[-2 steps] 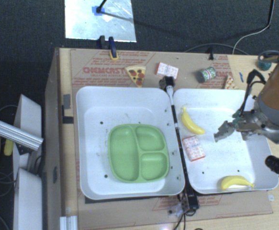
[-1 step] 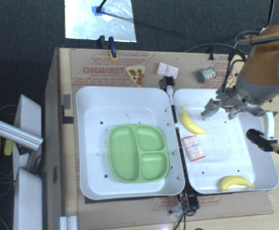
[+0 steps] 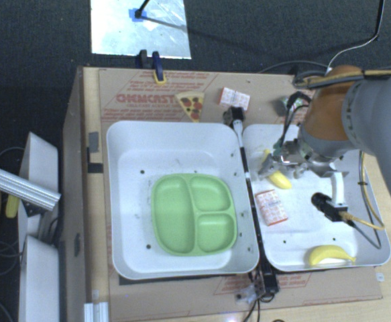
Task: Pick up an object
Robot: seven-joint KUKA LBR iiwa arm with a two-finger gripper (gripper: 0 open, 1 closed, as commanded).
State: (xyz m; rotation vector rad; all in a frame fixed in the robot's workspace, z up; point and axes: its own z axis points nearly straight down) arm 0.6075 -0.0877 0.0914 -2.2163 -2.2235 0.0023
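We look down on a table (image 3: 148,89) carrying two shallow white plastic bins side by side. The left bin (image 3: 125,146) holds a pale green three-compartment plate (image 3: 194,213), lying flat near its front edge. In the right bin (image 3: 369,210) the loose items are spread apart, which we judge leaves each open to a grasp: a small yellow banana-shaped piece (image 3: 279,179) near the back left corner, a red-and-white printed card packet (image 3: 271,206) beside the dividing wall, and a larger yellow toy banana (image 3: 330,254) at the front edge. The grey arm (image 3: 373,109) with its orange band reaches in from the table's right edge, its end effector (image 3: 282,159) low over the small yellow piece, seemingly touching it. We cannot tell how far it is open, nor whether it grips anything.
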